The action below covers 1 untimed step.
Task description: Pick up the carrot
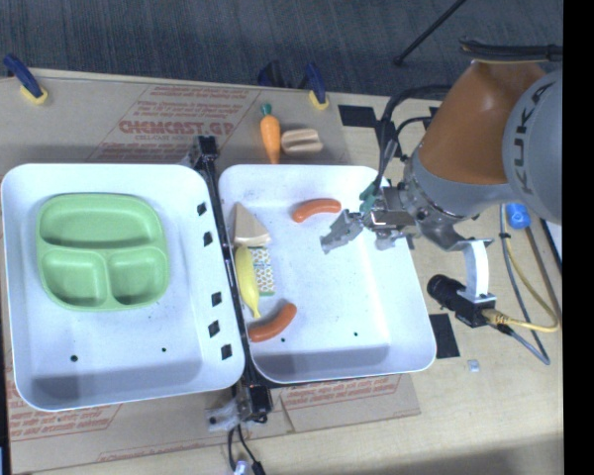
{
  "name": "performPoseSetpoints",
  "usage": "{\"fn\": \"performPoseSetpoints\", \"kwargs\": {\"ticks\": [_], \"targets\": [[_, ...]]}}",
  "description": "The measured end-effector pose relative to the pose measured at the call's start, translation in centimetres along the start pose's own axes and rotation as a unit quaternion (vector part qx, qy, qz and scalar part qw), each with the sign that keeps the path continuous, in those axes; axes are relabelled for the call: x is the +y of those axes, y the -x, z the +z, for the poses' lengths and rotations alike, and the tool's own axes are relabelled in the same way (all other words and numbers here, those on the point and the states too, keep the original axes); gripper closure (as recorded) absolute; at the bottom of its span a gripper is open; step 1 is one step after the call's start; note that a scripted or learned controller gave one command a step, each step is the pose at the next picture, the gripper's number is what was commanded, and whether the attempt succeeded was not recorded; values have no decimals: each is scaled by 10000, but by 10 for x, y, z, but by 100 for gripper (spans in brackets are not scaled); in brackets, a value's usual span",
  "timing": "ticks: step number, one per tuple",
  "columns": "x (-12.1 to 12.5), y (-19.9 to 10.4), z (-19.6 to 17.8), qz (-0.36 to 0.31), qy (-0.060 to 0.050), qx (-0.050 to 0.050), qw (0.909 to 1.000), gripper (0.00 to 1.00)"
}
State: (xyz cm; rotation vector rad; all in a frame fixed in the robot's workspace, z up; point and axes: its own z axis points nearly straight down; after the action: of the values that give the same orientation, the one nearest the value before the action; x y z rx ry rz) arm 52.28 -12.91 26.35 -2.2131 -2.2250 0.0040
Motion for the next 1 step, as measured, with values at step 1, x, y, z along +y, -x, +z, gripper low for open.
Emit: {"fn": "performPoseSetpoints", "kwargs": {"ticks": [1], "targets": [[-19, -16, 120, 1310, -12, 6, 9914, 0]]}}
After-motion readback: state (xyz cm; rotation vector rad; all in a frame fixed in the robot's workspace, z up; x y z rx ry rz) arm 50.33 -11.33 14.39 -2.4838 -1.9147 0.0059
